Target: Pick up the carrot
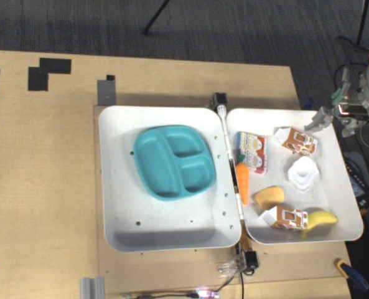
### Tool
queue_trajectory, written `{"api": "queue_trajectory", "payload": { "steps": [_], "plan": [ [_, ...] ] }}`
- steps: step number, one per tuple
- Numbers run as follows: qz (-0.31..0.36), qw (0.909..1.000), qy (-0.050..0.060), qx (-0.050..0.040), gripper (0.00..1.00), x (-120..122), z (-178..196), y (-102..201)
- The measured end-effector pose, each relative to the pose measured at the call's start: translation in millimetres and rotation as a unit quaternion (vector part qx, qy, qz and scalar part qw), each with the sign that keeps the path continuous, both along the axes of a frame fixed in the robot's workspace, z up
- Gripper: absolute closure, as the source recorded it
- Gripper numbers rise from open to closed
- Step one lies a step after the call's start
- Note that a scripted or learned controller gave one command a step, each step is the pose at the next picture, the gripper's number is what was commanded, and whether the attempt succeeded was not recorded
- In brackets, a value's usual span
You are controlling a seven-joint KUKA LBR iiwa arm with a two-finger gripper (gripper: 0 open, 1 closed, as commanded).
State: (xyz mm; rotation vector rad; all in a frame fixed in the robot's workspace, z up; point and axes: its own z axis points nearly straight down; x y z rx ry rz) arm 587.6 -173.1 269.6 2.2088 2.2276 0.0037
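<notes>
The orange carrot (pixel 242 180) lies lengthwise along the left wall of the right bin (pixel 349 195), its tip pointing toward the front. My gripper (pixel 317 121) hangs over the bin's far right corner, well to the right of the carrot and beyond it. It is close to a small brown and white carton (pixel 298 142). Nothing is seen in its grasp.
The right bin also holds a colourful carton (pixel 251 151), a white cup (pixel 303 173), a yellow bread-like piece (pixel 269 197), another small carton (pixel 287 218) and a banana (pixel 319 220). A teal divided plate (pixel 173 162) lies in the left bin (pixel 119 229).
</notes>
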Motion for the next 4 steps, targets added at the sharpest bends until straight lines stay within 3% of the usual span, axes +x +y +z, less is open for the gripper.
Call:
{"api": "queue_trajectory", "payload": {
  "steps": [1,2,3,4],
  "plan": [
    [0.032,0.9995,0.004,0.0024,0.0,-68,-70,87],
    [0.047,0.9989,-0.004,-0.0012,0.0,-71,-182,81],
    [0.049,0.9988,-0.007,0.0006,1.0,-68,-170,85],
    [0.049,0.9988,-0.007,0.0008,0.0,-68,-170,85]
  ]
}}
